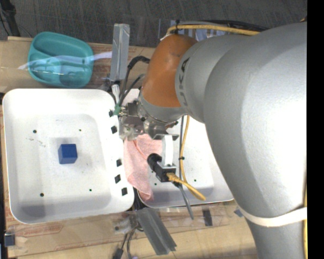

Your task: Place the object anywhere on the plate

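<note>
The wooden bench [11,50] carries two white bins [21,144], side by side, and a teal bowl [59,58] behind the left bin.

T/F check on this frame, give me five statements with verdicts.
1. A blue cube lies in the left bin. True.
2. The cube is between the gripper's fingers. False: it sits alone, apart from the arm.
3. A pink cloth hangs below the wrist. True.
4. The teal container is inside the left bin. False: it is on the bench beyond it.
5. The wrist band is green. False: orange.
</note>
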You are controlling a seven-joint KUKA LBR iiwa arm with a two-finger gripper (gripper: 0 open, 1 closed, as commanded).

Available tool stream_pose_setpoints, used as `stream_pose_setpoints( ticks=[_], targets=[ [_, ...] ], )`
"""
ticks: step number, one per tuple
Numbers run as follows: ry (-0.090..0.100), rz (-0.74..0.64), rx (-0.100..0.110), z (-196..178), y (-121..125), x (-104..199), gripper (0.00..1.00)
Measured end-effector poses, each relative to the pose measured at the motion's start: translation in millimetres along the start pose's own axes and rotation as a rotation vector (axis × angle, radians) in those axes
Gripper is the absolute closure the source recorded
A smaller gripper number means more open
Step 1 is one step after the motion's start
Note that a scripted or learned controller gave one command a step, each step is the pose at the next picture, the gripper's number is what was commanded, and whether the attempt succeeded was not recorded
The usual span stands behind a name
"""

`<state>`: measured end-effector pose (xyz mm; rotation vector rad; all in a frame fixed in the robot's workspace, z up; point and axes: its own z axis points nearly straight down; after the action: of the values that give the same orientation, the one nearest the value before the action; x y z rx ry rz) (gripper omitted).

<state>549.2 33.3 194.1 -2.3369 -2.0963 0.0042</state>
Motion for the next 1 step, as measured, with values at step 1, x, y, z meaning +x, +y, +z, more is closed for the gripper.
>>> stream_pose_setpoints(
  ticks=[1],
  targets=[
    [0.0,0.01,0.002,3.3,-15.0,59.7,1.0]
  ],
)
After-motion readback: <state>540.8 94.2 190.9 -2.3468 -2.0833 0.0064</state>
